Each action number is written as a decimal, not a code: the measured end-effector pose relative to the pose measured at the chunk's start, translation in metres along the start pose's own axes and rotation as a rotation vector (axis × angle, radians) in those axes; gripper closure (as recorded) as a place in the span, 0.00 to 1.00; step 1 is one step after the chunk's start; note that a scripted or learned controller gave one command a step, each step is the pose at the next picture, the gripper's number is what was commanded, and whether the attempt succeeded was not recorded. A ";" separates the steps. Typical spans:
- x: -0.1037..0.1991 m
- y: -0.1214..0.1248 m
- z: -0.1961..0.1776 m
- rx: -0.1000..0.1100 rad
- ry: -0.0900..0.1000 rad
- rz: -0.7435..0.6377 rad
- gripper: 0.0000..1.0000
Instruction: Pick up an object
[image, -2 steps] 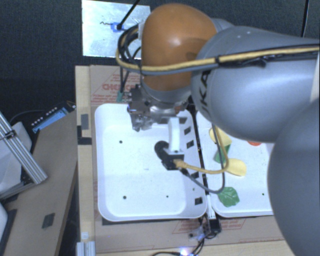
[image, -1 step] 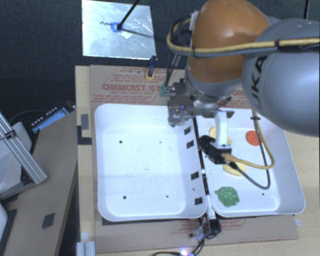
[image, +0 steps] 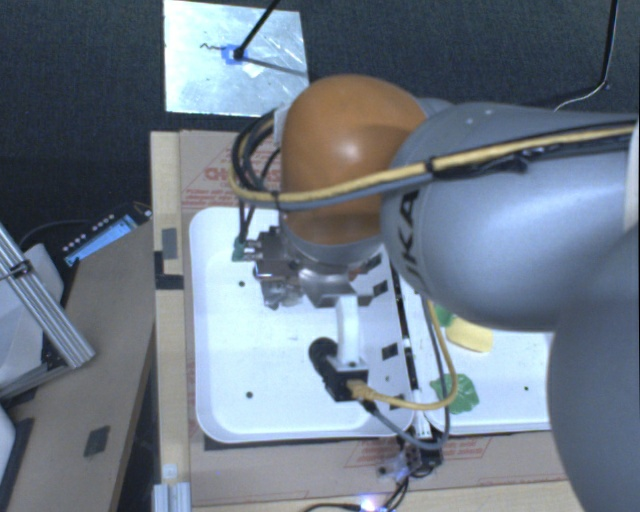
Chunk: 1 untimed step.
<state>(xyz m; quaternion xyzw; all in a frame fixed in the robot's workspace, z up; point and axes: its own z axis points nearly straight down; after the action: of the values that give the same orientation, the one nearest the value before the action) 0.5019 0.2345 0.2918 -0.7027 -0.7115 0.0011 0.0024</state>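
Gripper (image: 283, 283) hangs over the left bin (image: 225, 400); whether it is open or closed cannot be told. Candidate objects lie in the right bin (image: 505, 375), near the divide: a yellow piece (image: 470, 336) and a green piece (image: 462, 396). Advised: centre over one piece, then descend straight. The arm (image: 520, 220) covers much of the right bin and hides part of the yellow piece.

Black capital letters (image: 403, 228) run up the side of the grey arm (image: 510, 230), partly lost around its curve; only a K and an A can be made out. Faint red print (image: 213, 177) marks the brown cardboard sheet (image: 196, 150) under the white bin (image: 203, 300), too blurred to read.
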 end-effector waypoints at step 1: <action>-0.003 -0.016 -0.023 -0.007 0.000 0.007 1.00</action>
<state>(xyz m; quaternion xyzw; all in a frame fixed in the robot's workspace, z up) 0.4862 0.2316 0.3150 -0.7053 -0.7089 -0.0014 0.0001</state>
